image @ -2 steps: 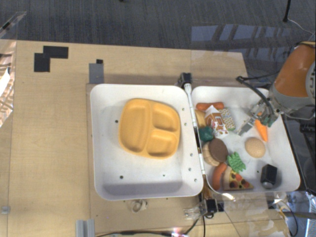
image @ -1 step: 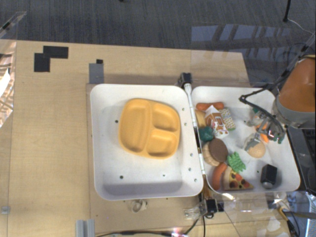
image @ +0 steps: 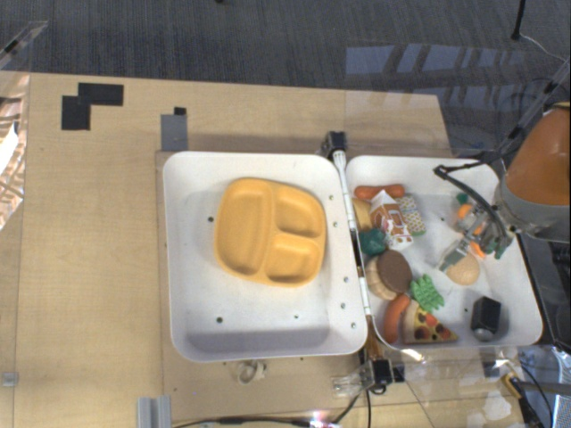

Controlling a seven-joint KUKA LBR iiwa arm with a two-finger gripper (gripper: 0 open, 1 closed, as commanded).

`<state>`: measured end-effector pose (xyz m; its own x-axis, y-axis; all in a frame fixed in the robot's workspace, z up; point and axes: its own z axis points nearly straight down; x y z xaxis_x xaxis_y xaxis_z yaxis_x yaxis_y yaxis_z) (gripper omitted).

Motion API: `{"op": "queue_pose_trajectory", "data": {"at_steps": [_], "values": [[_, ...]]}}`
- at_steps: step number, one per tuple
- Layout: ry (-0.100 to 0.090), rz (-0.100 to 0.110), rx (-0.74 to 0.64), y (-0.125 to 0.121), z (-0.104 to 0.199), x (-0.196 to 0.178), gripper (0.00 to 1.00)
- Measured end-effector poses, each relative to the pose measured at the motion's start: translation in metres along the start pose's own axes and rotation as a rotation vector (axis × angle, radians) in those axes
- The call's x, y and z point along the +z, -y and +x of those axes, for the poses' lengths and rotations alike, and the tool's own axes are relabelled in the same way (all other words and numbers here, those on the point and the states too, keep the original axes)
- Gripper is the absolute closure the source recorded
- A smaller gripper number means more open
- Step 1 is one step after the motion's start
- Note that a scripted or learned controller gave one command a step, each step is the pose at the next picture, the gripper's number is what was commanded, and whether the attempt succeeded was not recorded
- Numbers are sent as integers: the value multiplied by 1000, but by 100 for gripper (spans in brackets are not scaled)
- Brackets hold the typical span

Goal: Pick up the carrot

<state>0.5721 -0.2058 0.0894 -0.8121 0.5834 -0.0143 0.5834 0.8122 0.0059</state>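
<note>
1. Looking down through the camera view, the small orange plastic toy carrot with a green top (image: 467,209) seems to lie at the right side of the right-hand shallow white bin (image: 526,315), just beside the grey-and-orange arm's two-finger gripper (image: 477,236); clutter there makes its outline hard to fix.
2. Whether the jaws are open or closed, and whether anything sits between them, I cannot tell.
3. Judging by its look, the carrot is a light, stiff, smooth plastic piece: likely slippery, not fragile. A grip across the thicker middle of the body, away from the tapered tip, seems safest.
4. The right bin also holds a brown round toy patty (image: 393,269), a green leafy toy (image: 426,292), a toy pizza slice (image: 430,332), a red-orange toy sausage (image: 395,317), a small printed carton (image: 390,217), a dark green toy (image: 373,239), a pale round toy (image: 463,272) and a black block (image: 486,316).
5. The left-hand shallow white bin (image: 192,328) holds a yellow compartment tray (image: 268,230).
6. Both bins rest on the pale wooden counter (image: 80,266).
</note>
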Motion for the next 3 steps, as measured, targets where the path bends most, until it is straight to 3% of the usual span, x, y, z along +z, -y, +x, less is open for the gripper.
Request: {"op": "queue_pose_trajectory", "data": {"at_steps": [1, 2, 3], "values": [[-9, -3, 136, -11, -7, 1, 0], [-13, -11, 386, -22, -10, 1, 0], [-14, -8, 513, -12, 2, 1, 0]]}}
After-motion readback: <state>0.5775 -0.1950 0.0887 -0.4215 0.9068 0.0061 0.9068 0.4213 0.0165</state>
